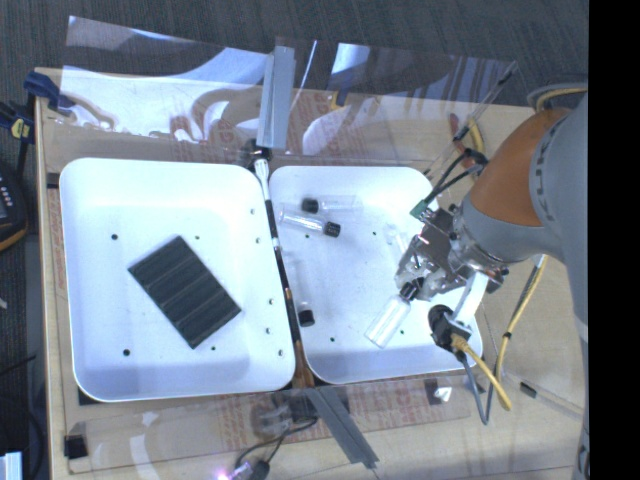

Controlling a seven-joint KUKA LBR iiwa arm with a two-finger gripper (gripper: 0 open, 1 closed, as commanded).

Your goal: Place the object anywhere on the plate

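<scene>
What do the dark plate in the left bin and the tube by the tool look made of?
Plate: dark grey, matte, ribbed with parallel grooves, probably plastic or rubber. Tube beside the tool: clear, likely plastic or glass, since the white bin shows through it.

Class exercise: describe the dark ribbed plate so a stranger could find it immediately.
Look at the left white bin. The plate lies flat near its middle, turned at a slant: a dark grey ribbed rectangle, far larger than the small clear vials in the right bin.
</scene>
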